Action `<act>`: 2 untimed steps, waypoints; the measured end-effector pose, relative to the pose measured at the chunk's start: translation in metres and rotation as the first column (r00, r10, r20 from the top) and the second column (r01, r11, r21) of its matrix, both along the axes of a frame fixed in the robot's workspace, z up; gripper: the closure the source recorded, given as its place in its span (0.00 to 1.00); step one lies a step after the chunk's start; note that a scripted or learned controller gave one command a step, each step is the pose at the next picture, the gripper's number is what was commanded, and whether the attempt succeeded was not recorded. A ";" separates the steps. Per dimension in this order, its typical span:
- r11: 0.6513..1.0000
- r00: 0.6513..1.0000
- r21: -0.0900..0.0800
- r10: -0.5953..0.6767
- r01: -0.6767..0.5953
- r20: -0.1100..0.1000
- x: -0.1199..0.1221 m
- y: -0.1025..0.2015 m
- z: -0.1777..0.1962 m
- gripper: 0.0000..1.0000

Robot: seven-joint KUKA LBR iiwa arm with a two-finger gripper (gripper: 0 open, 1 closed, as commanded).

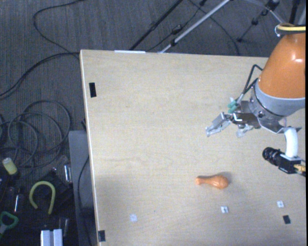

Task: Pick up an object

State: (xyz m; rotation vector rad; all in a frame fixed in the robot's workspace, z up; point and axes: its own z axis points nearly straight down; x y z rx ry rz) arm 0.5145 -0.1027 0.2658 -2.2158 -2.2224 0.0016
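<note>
An orange pear-shaped object [213, 181] lies on the bench [143, 137] towards its near edge. Beyond it, well apart, the gripper [227, 127] hangs low, fingers spread narrowly and empty, pointing left from the arm's [285, 76] orange-banded wrist at the right edge.

Matt wood, glossy plastic, bare metal

The bench top [154, 111] looks like pale, smooth, matt wood; the orange object [213, 181] has a soft sheen; the gripper [227, 126] shows silvery metal; the arm's orange band [287, 65] looks glossy.
</note>
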 end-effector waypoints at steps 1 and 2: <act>1.000 1.000 -0.001 -0.028 0.028 0.002 0.001 -0.064 0.024 0.00; 0.998 0.998 0.001 -0.066 0.066 0.001 0.053 -0.073 0.006 0.00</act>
